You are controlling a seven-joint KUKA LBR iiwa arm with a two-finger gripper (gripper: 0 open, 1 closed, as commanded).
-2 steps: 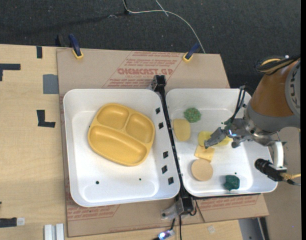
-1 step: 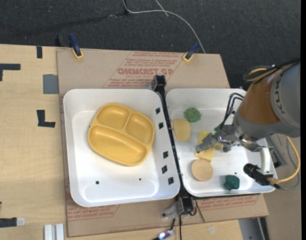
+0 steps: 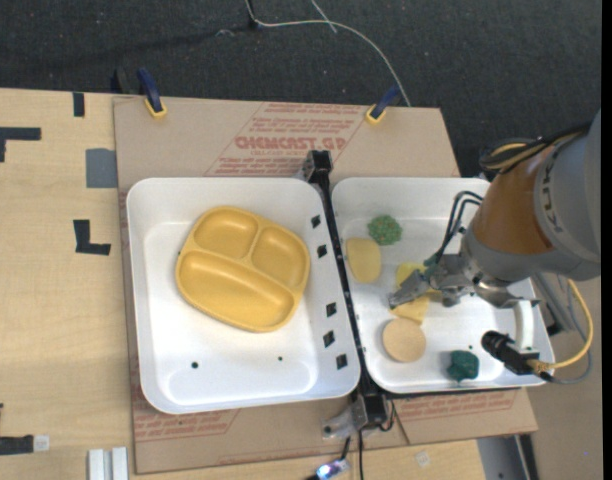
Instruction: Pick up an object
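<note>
On the tabletop (image 3: 46, 298), seen from the overhead camera, two white bins sit side by side on a cardboard sheet (image 3: 276, 133). Left bin (image 3: 151, 368) holds a yellow divided plate (image 3: 243, 267), lying flat toward its upper middle. Right bin (image 3: 426, 378) holds several small pieces: a green lump (image 3: 385, 230) near the top, a pale yellow oval (image 3: 363, 260) just below and left of it, a tan round disc (image 3: 404, 341) lower down, a teal lump (image 3: 462, 366) near the bottom right, and a yellow piece (image 3: 410, 309) just above the disc. The arm (image 3: 531, 213) reaches in from the right, and the gripper (image 3: 414, 290) is low over the yellow piece, its dark fingers spread apart, with nothing visibly between them.
</note>
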